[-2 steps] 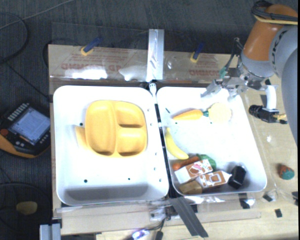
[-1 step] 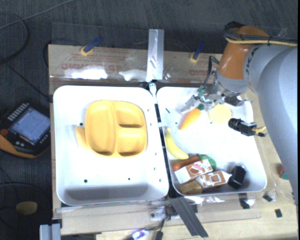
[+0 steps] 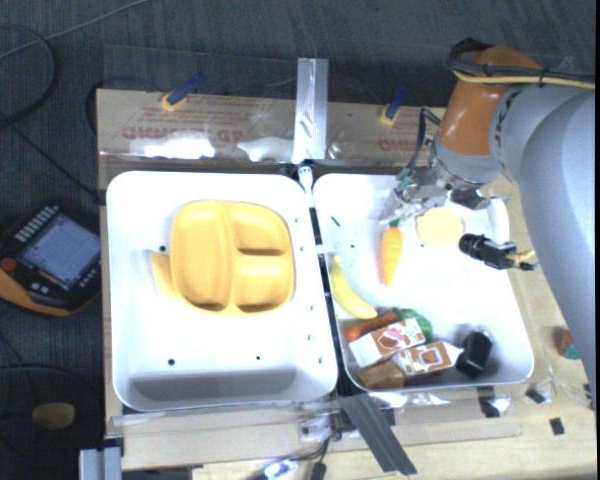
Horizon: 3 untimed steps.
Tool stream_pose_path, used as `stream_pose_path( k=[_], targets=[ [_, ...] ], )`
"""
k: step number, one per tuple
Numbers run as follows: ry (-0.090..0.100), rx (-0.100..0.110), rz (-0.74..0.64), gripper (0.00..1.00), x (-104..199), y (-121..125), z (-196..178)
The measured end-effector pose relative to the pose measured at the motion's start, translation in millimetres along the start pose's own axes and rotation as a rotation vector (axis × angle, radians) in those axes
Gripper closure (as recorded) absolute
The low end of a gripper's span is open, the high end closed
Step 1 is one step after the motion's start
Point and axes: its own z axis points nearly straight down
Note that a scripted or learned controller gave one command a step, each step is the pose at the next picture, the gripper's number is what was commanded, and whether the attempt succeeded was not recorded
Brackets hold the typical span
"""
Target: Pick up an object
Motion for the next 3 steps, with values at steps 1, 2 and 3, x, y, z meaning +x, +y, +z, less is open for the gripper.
stream_pose_path(
  k=[1, 2, 3],
  targets=[
    [-0.001, -0.014, -0.106, 1.00, -16.2, -73.8, 10.3],
    [-0.010, -0.023, -0.430, 1.00, 20.8, -151.0, 8.8],
    [-0.008, -0.021, -0.431, 0.00, 21.6, -151.5, 10.6]
  ],
)
